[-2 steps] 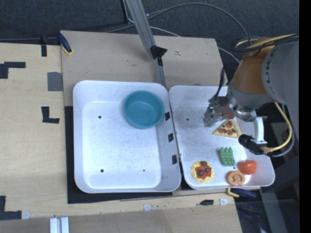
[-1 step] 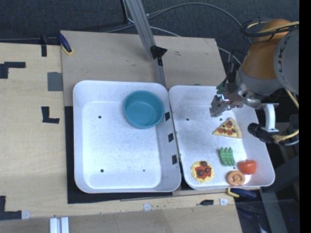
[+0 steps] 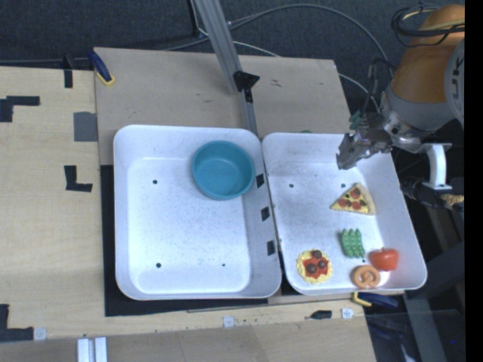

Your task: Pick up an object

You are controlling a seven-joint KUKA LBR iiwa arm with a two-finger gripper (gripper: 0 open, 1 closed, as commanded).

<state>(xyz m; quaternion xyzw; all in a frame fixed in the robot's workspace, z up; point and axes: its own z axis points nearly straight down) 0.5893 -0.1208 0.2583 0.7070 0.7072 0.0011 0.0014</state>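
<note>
Toy food pieces lie in the right-hand white bin [image 3: 302, 164], any of which could serve as the object to pick up. A pizza slice [image 3: 353, 200], triangular with red dots, rests near the middle of that bin's right side. Below it sits a small green ridged piece [image 3: 352, 243]. Toward the bin's near edge are a round yellow piece with red and dark toppings [image 3: 314, 266], a small brownish ring shaped like a doughnut [image 3: 366, 277], and a red piece like a tomato [image 3: 385, 259], which sits just beside the ring at the bin's near right corner. The left-hand white bin [image 3: 151, 225] holds a blue bowl [image 3: 223, 170], upright, close to its far right corner. Both bins sit side by side on a pale wooden worktop [image 3: 45, 202]. The robot arm [image 3: 426, 74], grey with an orange band, reaches in from the right. Its hand [image 3: 353, 154] is over the far right part of the right-hand bin, above the pizza slice and apart from it. The hand appears dark and small, and whether it is spread or pressed together cannot be told; nothing is seen between its tips. A slanted grey metal pole [image 3: 219, 32] runs from the top down to the gap between the two bins.
</note>
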